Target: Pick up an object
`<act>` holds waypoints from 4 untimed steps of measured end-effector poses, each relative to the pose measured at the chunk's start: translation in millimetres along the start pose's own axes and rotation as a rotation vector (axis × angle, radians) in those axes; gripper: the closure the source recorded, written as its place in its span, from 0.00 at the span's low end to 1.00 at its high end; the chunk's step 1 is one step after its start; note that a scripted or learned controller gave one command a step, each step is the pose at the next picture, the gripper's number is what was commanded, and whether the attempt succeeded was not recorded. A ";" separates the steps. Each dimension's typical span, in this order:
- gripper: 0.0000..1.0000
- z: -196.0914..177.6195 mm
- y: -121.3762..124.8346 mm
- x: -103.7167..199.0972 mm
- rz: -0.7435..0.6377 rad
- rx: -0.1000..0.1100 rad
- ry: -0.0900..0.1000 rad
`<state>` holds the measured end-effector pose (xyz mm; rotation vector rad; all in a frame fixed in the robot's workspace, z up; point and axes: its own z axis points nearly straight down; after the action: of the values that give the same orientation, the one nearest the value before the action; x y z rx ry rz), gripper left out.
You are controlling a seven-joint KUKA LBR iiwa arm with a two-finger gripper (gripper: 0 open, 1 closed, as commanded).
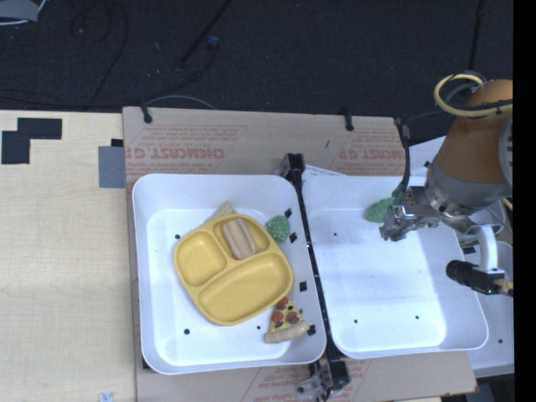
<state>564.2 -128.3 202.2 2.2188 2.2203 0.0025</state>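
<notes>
Bench: two shallow white plastic bins.
Right bin: grey metal gripper beside green leafy toy; grip unclear.

Dark floor strewn with cables lies behind a pale wooden bench.

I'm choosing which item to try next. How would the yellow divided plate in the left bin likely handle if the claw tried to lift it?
The yellow divided plate looks like rigid moulded plastic, so probably stiff and fairly light. It is wide and shallow, so a rim pinch would likely tilt it. The hot dog toy resting in one compartment could slide out then.
</notes>
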 end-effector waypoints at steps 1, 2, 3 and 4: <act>1.00 -59.4 -1.2 -8.7 0.000 0.001 0.000; 1.00 -56.3 -20.9 47.5 -0.002 0.008 0.003; 1.00 -52.2 -28.7 88.6 -0.003 0.008 0.002; 1.00 -35.4 -38.0 139.5 -0.002 0.008 0.002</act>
<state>526.0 11.2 237.4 2.2217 2.2277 -0.0049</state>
